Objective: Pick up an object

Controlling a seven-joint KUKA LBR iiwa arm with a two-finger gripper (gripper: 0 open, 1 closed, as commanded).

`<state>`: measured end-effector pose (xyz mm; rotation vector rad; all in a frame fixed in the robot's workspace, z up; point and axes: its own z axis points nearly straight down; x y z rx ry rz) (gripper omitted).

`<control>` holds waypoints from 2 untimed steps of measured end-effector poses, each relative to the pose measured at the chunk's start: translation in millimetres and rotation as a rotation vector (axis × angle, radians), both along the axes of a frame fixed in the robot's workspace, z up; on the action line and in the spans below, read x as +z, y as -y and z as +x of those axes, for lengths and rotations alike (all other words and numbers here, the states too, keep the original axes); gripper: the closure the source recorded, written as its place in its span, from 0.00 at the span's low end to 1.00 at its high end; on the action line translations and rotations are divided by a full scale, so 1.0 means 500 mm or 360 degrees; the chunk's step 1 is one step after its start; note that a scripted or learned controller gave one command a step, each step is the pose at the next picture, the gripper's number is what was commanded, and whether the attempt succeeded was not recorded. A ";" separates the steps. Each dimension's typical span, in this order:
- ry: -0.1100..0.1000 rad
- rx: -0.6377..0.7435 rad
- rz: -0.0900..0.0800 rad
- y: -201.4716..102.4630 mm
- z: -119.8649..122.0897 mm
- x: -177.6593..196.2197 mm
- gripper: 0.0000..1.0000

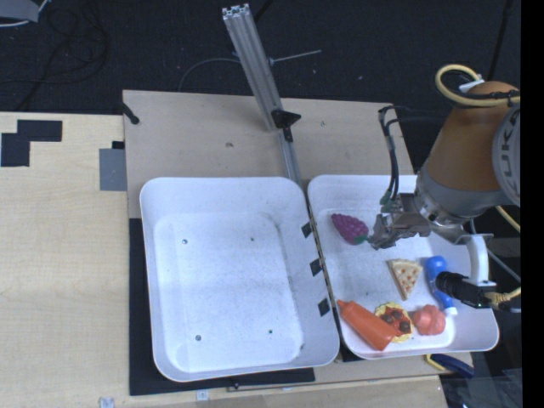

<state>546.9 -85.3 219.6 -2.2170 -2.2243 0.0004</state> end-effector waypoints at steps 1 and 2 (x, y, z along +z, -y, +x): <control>0.0002 0.0002 0.0000 -0.114 0.036 0.018 1.00; 0.0002 0.0000 -0.0001 -0.214 0.065 0.039 1.00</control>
